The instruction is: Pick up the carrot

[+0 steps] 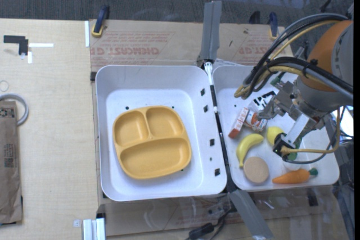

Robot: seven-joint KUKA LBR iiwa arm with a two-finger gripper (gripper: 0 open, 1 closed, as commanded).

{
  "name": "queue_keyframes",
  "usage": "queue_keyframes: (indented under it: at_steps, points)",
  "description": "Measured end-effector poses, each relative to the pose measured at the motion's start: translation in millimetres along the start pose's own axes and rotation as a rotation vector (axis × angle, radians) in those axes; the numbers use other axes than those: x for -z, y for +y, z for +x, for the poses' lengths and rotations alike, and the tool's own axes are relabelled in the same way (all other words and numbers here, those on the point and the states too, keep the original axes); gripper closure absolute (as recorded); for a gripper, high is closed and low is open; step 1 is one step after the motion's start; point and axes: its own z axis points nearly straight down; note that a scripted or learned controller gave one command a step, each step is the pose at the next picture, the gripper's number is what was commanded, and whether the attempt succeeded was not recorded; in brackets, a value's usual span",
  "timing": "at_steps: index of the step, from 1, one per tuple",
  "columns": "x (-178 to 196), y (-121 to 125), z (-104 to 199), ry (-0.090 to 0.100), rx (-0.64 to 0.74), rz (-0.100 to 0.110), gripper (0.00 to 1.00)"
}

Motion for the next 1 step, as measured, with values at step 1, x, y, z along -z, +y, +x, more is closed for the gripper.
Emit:
queue_keyframes:
  at_steps: [1]
  points:
    - [56.4,11.1,100.9,0.000,-0.210,-0.002,0.00]
